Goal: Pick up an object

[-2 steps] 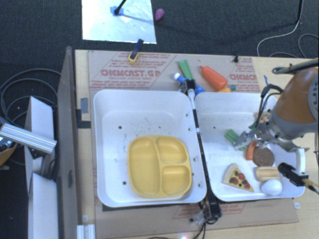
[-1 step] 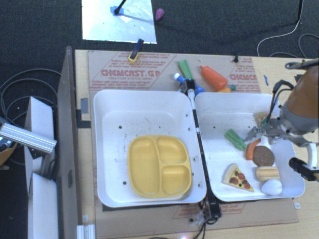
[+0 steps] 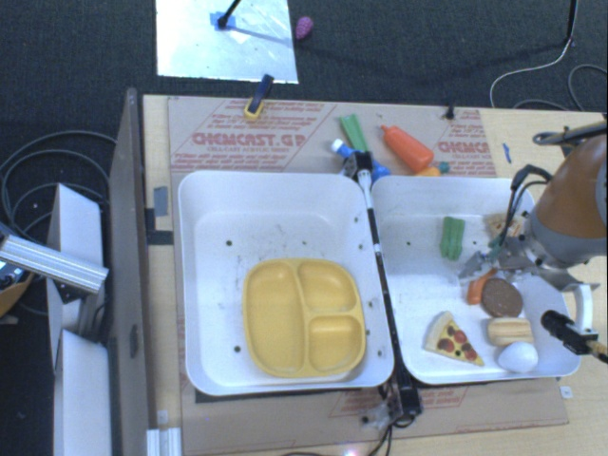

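The grey arm's two-finger gripper (image 3: 483,266) hangs low in the right white bin (image 3: 408,350), its opening impossible to judge, beside a small orange piece (image 3: 476,290) and a round brown disc (image 3: 502,298); a green block (image 3: 451,237) lies just left

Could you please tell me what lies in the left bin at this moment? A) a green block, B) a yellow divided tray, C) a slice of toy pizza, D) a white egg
B: the yellow divided tray lies in the left bin, while the pizza slice, the white egg and the green block all sit in the right bin.
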`<state>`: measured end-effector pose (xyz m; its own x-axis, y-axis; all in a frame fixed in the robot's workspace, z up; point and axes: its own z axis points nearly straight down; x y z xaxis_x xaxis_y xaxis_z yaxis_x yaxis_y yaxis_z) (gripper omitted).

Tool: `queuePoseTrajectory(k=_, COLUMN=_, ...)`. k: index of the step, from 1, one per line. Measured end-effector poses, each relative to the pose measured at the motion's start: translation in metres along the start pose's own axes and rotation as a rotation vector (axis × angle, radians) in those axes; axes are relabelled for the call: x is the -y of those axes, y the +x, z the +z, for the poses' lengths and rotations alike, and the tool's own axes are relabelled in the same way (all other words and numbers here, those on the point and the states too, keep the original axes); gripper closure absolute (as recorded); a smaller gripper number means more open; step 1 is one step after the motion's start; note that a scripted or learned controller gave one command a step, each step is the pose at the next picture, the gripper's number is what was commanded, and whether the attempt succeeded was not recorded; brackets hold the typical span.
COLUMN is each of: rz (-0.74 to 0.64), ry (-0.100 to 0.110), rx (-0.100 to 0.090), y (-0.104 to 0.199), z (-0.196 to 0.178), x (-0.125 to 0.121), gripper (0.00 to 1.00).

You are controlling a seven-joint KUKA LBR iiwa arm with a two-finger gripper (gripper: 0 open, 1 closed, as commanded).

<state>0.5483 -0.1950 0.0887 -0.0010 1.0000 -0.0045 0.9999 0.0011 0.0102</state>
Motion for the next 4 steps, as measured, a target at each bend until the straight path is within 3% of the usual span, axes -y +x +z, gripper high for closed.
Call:
queuePoseTrajectory(k=1, rz=-0.003, ry=-0.004, rx=0.004, y=0.023, z=0.0, x=0.011, gripper=0.0)
queuePoseTrajectory(k=2, rz=-0.005, ry=-0.006, rx=0.003, y=-0.014, z=-0.063, x=-0.076, gripper=0.0)
queuePoseTrajectory(k=3, rz=-0.007, ry=0.01, rx=-0.006, y=0.033, z=0.009, x=-0.096, gripper=0.0)
queuePoseTrajectory(k=4, rz=-0.006, ry=0.004, rx=-0.002, y=0.029, z=-0.007, x=-0.097, gripper=1.0)
